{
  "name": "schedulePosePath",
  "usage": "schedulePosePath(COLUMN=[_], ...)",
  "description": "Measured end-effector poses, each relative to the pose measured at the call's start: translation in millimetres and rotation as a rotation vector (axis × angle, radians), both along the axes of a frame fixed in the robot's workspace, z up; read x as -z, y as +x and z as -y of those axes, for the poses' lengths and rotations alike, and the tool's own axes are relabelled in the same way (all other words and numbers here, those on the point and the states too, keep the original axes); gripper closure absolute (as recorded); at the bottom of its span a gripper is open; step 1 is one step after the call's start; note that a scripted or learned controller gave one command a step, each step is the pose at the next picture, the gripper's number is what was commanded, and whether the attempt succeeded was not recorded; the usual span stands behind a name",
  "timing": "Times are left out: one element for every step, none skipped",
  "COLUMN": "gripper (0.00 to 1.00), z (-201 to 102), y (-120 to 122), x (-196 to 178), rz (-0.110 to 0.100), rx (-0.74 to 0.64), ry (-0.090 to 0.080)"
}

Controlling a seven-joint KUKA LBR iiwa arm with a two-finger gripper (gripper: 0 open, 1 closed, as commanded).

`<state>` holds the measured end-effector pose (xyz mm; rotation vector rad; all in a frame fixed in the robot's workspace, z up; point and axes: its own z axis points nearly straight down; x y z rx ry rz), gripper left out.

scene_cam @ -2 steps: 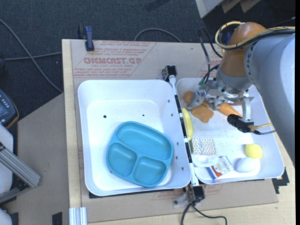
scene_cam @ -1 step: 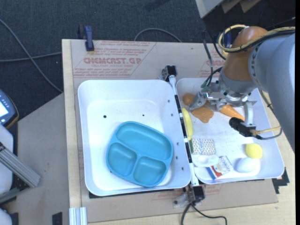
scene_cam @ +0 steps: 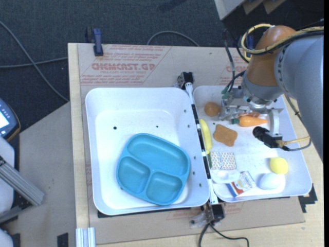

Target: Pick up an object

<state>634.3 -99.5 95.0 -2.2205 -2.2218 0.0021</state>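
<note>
Dark carpet with loose cables surrounds a pale tabletop (scene_cam: 128, 66) printed in red lettering. Two shallow bins sit on it side by side. The left white bin (scene_cam: 103, 107), toward the tabletop's left edge, carries one item, a blue plastic divided plate (scene_cam: 151, 169) lying flat.

The right white bin (scene_cam: 303, 181), toward the tabletop's right edge, carries the loose stock:
- a yellow banana (scene_cam: 205, 133) along the wall nearest the left bin
- a brown round potato-like piece (scene_cam: 212, 108) at the far end
- a tan bread-like chunk (scene_cam: 225, 134) just beside the banana
- an orange carrot-shaped toy (scene_cam: 251, 120)
- a patterned flat packet (scene_cam: 222, 160)
- a white, red and blue wrapper (scene_cam: 237, 182)
- a yellow lemon-shaped ball (scene_cam: 278, 164) and a white rounded lump (scene_cam: 270, 180) toward the tabletop's near right corner

My end effector (scene_cam: 237, 108) sits low in the far part of the right bin, between the potato-like piece and the carrot-shaped toy. My own wrist covers it, so I cannot tell whether it is wide or narrow, nor whether it touches the toy. I see nothing held.

Assessment: I judge this low position to be aimed at the carrot-shaped toy, which lies clear of the bin walls. The banana, tight against its wall, would be the poorer choice. The close neighbours could be knocked.
</note>
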Motion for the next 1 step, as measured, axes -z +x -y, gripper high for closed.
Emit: schedulePosePath(gripper=[0.00], z=[-0.4], y=[-0.4], x=[0.7], rz=[-0.003], rx=[0.000], ry=[0.001])
